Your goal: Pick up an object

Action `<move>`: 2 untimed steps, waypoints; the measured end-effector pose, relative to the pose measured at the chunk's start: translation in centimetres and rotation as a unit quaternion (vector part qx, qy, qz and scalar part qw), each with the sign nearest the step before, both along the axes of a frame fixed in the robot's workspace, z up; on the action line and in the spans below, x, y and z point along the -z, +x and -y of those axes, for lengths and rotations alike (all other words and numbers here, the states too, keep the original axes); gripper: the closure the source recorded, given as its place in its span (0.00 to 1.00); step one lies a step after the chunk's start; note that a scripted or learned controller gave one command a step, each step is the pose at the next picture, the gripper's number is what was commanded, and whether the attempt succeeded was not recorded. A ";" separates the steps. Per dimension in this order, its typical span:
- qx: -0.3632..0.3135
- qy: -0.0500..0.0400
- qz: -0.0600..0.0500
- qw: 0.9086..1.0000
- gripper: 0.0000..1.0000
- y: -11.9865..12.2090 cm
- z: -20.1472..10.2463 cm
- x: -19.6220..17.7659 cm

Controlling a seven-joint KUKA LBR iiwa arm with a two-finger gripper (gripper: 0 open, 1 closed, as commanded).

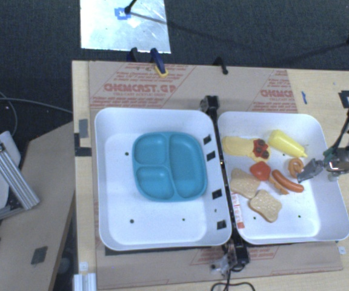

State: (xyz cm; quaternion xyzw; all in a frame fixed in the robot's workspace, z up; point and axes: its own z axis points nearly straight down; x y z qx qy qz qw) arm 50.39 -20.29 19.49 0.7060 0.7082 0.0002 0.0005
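The right bin (329, 220) holds several toy foods. At its back lie a long yellow piece (240, 146), a small red-and-dark piece (260, 147) and a yellow pepper-like piece (286, 143). Nearer the front are an orange ring (295, 165), a red tomato (259, 171), a red-orange sausage (286, 182) and two bread slices (244, 182) (265, 205). My gripper (311, 170) reaches in from the right at the bin's right side. Its tip is just right of the orange ring and the sausage's end. Nothing shows held in it.
The left bin (114, 223) holds a blue divided plate (168, 165). A black hinge strip (220, 174) runs between the bins. Cardboard lies under both. A metal frame (2, 168) stands at the far left, and a blue-and-yellow clamp (158, 62) sits at the back edge.
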 end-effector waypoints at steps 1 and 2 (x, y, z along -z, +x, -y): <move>-0.004 -0.002 0.006 1.000 0.00 10.2 -0.9 11.2; 0.001 0.000 -0.016 1.000 0.00 15.3 -4.7 11.3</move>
